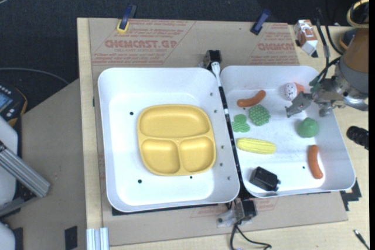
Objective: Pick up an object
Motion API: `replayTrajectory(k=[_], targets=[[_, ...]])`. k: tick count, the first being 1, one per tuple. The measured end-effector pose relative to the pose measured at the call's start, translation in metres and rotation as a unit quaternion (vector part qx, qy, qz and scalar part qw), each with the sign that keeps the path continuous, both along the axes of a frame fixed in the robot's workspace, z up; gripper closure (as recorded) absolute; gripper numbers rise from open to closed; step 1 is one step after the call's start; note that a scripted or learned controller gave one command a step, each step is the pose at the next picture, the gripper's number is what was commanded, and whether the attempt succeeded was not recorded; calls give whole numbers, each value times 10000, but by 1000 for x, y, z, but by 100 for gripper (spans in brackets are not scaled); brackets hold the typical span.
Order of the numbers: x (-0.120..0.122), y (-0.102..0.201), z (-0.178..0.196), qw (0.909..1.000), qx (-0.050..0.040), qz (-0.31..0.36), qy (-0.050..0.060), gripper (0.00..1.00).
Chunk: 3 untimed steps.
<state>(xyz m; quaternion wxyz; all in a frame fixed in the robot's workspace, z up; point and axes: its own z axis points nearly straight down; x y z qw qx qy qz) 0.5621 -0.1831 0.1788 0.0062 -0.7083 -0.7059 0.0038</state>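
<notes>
The arm reaches in from the right over the right bin point(343, 175), and its gripper point(306, 104) hangs low near that bin's upper right part, just above a green ball point(307, 127). The fingers point(295, 107) look spread apart with nothing between them, so I'd say they are open and empty. Nothing has been picked yet, as far as I can judge.

The likely targets all lie in the right bin: the green ball just below the gripper, a small white speckled ball point(290, 89) just beside it toward the back, an orange sausage point(251, 98) further left, a knobbly green piece point(259, 115) and a flatter green piece point(240, 123) next to it, a corn cob point(255, 146) in the middle, a second sausage point(315, 161) near the right wall, and a black block point(264, 178) at the front. The left bin point(111, 126) holds a yellow divided plate point(176, 139) (well apart from the action).

What could go wrong: the green ball is round and may roll away if one finger touches it first, and the white ball sits close enough that the fingers could nudge it instead. A descent slightly off centre would close on air, or press down on the bin floor
</notes>
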Motion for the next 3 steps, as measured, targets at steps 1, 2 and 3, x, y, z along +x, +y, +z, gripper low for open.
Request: replayTrajectory(k=[1, 2, 3], targets=[[3, 0, 8, 10000, -16, 17, -70, 0], [6, 1, -35, 10000, -6, 19, -42, 0], [6, 2, -88, 10000, -7, 20, -52, 0]])
